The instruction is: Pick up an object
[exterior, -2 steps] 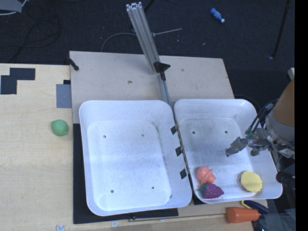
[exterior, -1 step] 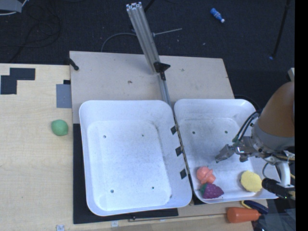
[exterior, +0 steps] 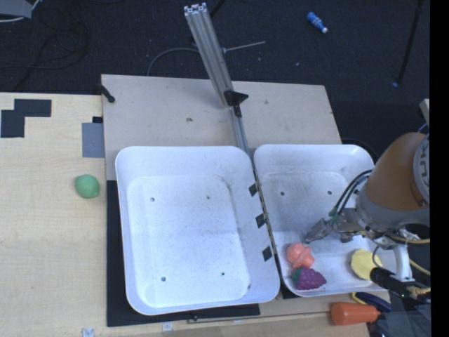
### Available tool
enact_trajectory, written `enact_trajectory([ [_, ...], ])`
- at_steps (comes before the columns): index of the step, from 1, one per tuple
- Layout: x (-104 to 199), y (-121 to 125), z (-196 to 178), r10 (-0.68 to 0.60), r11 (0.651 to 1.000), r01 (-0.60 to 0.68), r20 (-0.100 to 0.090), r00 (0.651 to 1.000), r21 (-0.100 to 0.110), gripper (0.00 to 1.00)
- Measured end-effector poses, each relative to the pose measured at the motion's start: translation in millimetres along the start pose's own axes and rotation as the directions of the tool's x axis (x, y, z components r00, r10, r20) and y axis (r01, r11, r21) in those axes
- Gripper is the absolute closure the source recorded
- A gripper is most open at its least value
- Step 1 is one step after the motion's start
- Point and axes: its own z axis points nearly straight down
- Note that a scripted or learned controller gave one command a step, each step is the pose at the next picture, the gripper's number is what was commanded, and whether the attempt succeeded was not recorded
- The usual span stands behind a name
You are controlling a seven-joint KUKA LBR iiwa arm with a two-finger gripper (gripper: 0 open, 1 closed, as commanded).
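- Camera view: we see the gripper (exterior: 317, 230) low over the right bin (exterior: 309, 163), its fingers pointing toward the bin's left, reaching in from the grey arm (exterior: 396, 181) at the right.
- We cannot tell whether the claw is released or clenched; nothing shows between its tips.
- We place the orange-pink toy (exterior: 300, 255) just below and slightly left of the claw tips, near but apart, on the bin floor by the front wall.
- We read it as a lumpy, nearly round shape with no clear long axis.
- We note a purple grape-like toy (exterior: 309, 279) touching its lower side, longer across the bin, and a yellow object (exterior: 363, 263) further right, partly hidden by the wrist.
- We see the left bin (exterior: 186, 227) beside it, a green ball (exterior: 88, 186) on the bench far left, and an orange object (exterior: 354, 313) outside the front rim.
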Motion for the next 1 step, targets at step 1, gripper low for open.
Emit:
enact_trajectory([
  [1,-1.1,0.4,-11.7,0.002,1.0,-0.002,0.001,1.0,-0.002,1.0],
])
